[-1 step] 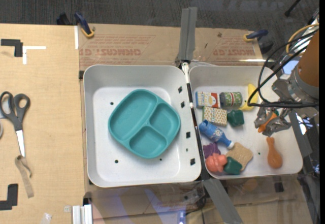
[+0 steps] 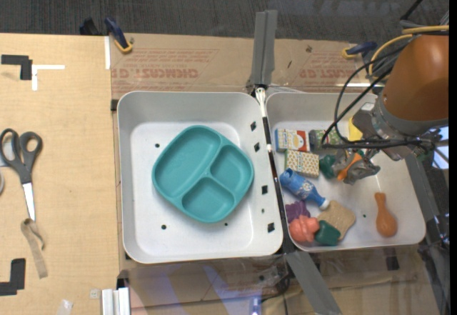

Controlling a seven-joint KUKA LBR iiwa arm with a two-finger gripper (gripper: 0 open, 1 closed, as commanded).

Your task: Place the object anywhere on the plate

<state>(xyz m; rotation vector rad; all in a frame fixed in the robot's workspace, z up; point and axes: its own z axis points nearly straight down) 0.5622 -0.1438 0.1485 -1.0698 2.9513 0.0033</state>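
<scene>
A teal three-compartment plate (image 2: 203, 173) lies in the left white bin (image 2: 136, 163) with nothing on it. My gripper (image 2: 353, 165) hangs low over the back of the right bin (image 2: 410, 231), under the orange wrist band (image 2: 423, 78). It sits among small objects: a dark green piece (image 2: 328, 165) at its left and something orange right at its tip. Whether anything is between the fingers is hidden by the wrist and cables.
The right bin also holds a small printed carton (image 2: 291, 139), a patterned box (image 2: 303, 162), a blue bottle (image 2: 303, 188), a pink toy (image 2: 301, 229), a tan slice (image 2: 337, 215) and an orange drumstick shape (image 2: 385, 215). Scissors (image 2: 21, 156) lie on the bench at left.
</scene>
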